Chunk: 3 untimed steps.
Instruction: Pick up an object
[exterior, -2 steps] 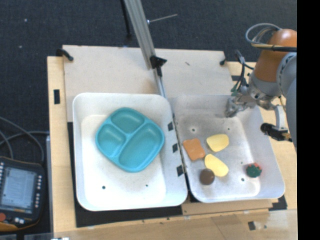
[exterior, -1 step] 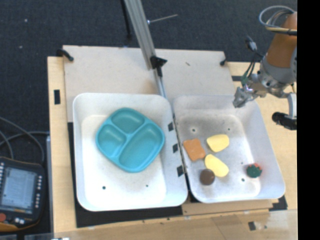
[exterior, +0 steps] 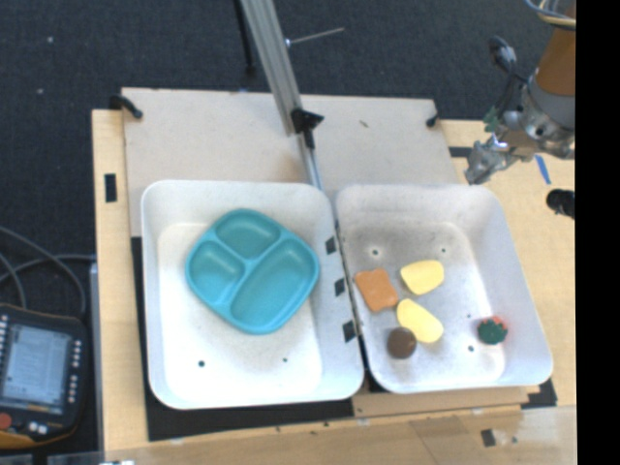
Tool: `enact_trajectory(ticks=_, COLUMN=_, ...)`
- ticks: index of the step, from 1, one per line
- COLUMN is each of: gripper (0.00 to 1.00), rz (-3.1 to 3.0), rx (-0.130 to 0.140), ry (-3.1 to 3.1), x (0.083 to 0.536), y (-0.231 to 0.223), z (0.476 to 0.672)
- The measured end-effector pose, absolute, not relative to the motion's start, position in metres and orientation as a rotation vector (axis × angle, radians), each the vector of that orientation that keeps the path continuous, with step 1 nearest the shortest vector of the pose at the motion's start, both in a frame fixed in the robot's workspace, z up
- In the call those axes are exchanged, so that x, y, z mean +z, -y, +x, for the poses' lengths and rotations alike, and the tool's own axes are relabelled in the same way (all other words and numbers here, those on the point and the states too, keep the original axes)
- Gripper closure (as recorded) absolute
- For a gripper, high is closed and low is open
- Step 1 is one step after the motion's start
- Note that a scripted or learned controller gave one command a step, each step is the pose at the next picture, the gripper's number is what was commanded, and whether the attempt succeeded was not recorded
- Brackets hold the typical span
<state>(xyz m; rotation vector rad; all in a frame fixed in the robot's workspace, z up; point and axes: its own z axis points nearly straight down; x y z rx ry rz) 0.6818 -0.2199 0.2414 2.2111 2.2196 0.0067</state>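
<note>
- Progress so far looks like none: we judge the pick has not begun, since every candidate object sits loose in the right bin [exterior: 504, 223] and nothing hangs from the arm.
- We count five small things there. An orange square [exterior: 376, 289] lies near the bin's left wall, with a yellow piece [exterior: 422, 277] just right of it and a second yellow piece [exterior: 419, 320] on its near side.
- A dark brown ball [exterior: 401, 343] touches, or nearly touches, that second yellow piece at its near left end; we cannot tell which.
- A small green and red thing [exterior: 493, 330] rests well apart from the others, toward the bin's near right corner.
- The left bin [exterior: 165, 211] holds a blue divided plate [exterior: 253, 269], which we take to be too broad and flat for an easy grab.
- What is left, in our view, is the whole job: move over the right bin, come down on one piece, close and lift.
- The arm [exterior: 554, 66] sits at the far right, beyond the right bin's far right corner and over the bench, with its orange band up and its wrist pointing down and left.
- The claw [exterior: 481, 166] hangs just outside the bin's far rim, carrying nothing we can see; it is small and blurred, so we cannot tell whether it is released or clenched.
</note>
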Motion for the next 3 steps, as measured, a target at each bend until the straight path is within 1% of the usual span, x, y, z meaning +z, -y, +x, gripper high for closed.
enact_trajectory(ticks=1, gripper=1.00, rz=2.210, rx=0.006, ry=-2.221, x=0.297, y=0.222, z=0.683)
enact_trajectory(ticks=2, gripper=1.00, rz=2.214, rx=0.001, ry=-2.228, x=0.299, y=0.167, z=0.686)
enact_trajectory(ticks=3, gripper=1.00, rz=2.215, rx=-0.001, ry=-2.228, x=0.280, y=0.115, z=0.680)
